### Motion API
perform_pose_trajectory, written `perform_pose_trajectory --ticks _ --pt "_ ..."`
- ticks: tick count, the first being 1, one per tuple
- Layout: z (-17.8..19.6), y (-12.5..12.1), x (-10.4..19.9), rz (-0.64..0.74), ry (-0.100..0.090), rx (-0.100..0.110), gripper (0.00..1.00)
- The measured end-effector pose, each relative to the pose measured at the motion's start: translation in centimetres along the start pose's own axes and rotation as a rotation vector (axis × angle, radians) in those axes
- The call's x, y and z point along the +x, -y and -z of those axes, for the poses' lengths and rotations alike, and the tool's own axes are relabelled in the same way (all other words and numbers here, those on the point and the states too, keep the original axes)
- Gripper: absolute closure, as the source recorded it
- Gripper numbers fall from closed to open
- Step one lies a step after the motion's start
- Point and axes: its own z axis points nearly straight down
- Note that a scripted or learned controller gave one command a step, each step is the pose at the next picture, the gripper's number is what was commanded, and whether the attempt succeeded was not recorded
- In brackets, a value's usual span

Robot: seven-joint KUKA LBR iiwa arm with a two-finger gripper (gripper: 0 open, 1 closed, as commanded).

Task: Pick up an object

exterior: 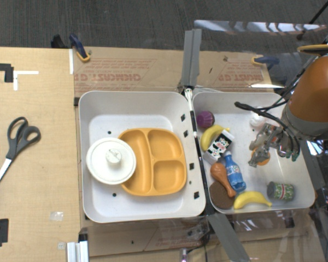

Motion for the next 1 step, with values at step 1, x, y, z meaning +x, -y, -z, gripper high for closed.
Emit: perform_pose_trajectory --ticks 1 --pt "10.81 -6.01 0.54 -0.004 0.001 0.0 1.0"
